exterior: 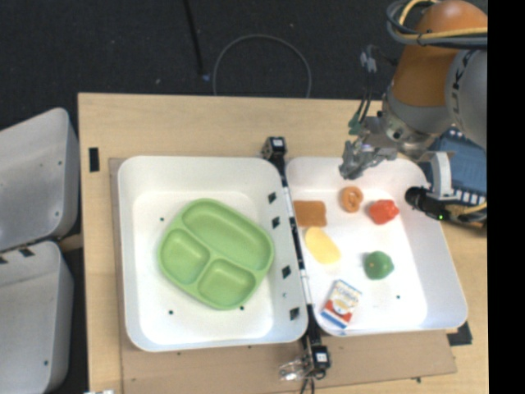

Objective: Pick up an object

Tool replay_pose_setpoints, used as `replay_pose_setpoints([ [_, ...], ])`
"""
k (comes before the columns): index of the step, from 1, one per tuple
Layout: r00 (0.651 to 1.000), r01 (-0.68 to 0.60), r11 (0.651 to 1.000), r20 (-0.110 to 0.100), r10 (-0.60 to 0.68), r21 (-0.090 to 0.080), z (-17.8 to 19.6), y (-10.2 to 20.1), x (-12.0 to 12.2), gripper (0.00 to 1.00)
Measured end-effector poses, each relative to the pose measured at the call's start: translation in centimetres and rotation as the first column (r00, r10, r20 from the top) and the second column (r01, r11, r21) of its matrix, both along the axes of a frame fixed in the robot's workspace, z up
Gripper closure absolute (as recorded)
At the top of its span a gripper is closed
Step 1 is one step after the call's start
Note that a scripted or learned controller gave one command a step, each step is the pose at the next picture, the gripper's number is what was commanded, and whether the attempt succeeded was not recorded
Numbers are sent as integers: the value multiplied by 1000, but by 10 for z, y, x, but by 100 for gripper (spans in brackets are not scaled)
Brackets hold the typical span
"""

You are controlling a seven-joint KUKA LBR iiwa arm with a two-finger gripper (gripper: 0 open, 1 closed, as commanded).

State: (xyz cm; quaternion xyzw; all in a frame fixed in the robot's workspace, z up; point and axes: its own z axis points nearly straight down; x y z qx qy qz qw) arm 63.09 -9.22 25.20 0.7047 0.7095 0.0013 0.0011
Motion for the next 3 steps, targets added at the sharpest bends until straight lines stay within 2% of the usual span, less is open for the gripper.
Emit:
replay_pose_setpoints([
  [2, 1000, 0, 1000, -2, 0, 0, 9, 109, 6, 100],
  [3, 1000, 0, 1000, 0, 0, 0, -9, 166, 17, 100],
])
